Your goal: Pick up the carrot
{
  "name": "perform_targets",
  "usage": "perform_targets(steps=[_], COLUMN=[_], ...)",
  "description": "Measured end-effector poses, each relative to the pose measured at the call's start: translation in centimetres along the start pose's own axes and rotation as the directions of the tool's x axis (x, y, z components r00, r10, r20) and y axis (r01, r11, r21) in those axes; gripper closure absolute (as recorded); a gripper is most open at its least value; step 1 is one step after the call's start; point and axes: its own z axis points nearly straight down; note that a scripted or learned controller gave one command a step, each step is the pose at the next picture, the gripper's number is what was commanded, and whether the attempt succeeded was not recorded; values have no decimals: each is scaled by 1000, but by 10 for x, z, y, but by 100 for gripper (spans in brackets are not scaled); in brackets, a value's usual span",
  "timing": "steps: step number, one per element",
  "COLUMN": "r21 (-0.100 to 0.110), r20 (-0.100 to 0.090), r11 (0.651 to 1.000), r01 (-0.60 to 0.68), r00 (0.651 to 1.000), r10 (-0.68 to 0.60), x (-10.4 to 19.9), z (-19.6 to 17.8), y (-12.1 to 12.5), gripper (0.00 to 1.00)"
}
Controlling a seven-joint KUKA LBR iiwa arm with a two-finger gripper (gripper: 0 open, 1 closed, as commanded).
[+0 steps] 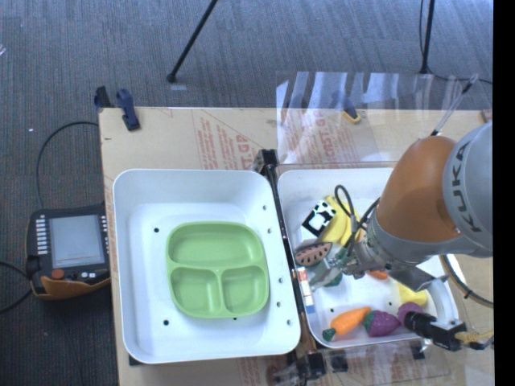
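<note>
you're looking at the gripper (328,273) hovering in the right bin (291,185), fingers' state i can't tell, carrot (351,320) lying just below-right near the front wall, long axis running roughly left-right.

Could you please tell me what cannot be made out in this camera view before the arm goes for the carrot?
- Hand: whether it is open or shut is unclear; it is small, and partly under the arm's wrist.
- Right bin: much of its floor is hidden by the arm.
- Small orange item beside the wrist: mostly hidden, cannot be identified.
- Carrot: in plain view near the bin's front wall; its green end is too small for detail.
</note>
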Motion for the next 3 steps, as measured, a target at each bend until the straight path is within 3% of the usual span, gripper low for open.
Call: perform_targets(steps=[1,2,3], r21=[5,2,7], r20=[-1,0,-2], r11=[988,943,944], r01=[154,-331,-331], r00=[988,943,944], r10=[-154,331,331], x=[-56,-56,-56], z=[82,101,92], y=[-15,-13,-14], gripper=[0,0,100])
